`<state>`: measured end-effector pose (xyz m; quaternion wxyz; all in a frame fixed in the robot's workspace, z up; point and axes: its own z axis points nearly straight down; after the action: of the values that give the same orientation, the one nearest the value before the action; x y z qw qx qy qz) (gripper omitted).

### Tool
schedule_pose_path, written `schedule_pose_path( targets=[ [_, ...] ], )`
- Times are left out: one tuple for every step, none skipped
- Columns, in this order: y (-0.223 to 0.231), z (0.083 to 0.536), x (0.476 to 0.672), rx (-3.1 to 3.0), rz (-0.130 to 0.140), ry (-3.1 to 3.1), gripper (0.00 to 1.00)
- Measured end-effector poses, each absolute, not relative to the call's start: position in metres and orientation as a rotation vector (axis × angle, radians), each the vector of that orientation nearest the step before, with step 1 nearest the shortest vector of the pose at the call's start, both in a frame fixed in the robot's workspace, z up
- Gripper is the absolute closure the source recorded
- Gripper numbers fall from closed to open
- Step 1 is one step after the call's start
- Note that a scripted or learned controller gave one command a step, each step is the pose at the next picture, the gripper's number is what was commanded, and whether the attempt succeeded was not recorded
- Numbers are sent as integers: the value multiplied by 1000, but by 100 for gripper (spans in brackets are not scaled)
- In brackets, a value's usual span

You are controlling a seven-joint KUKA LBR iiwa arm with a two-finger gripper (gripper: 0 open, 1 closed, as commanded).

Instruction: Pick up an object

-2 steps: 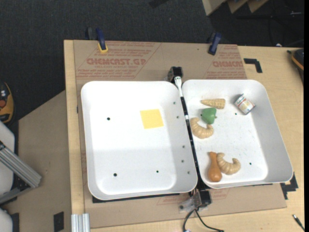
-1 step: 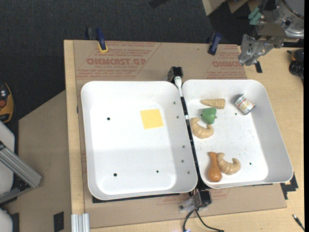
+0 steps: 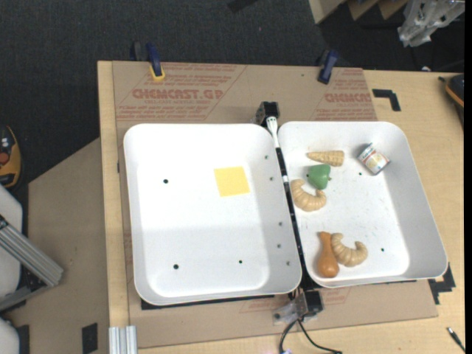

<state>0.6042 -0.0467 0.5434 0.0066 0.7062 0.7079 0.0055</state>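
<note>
The left bin (image 3: 147,220) holds a flat yellow square (image 3: 232,181) near its middle. In the right bin (image 3: 413,212) lie a tan ridged cone (image 3: 326,156), a small silver-and-tan jar (image 3: 372,158) on its side, a green piece (image 3: 318,175), a pale curled piece (image 3: 307,198), an orange gourd-shaped piece (image 3: 327,255) and a tan curled piece (image 3: 351,252) touching it. My gripper (image 3: 431,9) appears as a grey metal shape at the top right corner, well beyond the right bin's far edge and above none of the objects.
Both bins rest on a brown cardboard sheet (image 3: 110,161) held by two blue clamps (image 3: 155,61) (image 3: 327,65) at the far edge. A black clip (image 3: 268,112) joins the bins at the back. Cables (image 3: 302,312) trail at the front.
</note>
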Motion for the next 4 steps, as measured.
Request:
schedule_pose_path(
  targets=[
    [53, 410, 563, 2219, -16, 2243, 100],
    [65, 544, 573, 2210, 23, 2217, 100],
    [155, 449, 562, 2217, -11, 2235, 100],
    [211, 343, 505, 2219, -19, 2235, 100]
  ],
)
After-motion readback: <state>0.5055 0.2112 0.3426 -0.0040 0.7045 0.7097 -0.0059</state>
